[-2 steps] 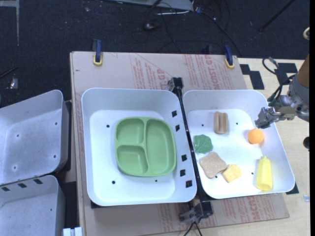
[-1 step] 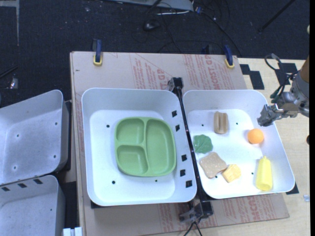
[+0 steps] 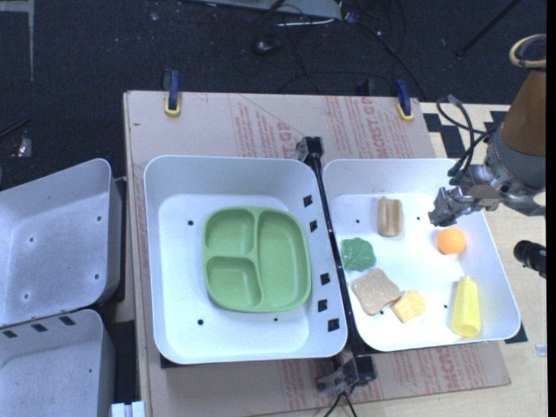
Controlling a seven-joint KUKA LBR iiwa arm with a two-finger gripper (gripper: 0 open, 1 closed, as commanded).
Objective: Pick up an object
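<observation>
Gripper (image 3: pixel 445 208) hovers with nothing visibly held, finger spread too blurred to tell, orange (image 3: pixel 451 241) just below, likely the target.

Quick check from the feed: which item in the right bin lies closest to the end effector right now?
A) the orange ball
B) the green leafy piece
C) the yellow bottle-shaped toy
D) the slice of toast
A: the orange ball sits just below the end effector near the right bin's far right side, while the other items lie farther off.
</observation>
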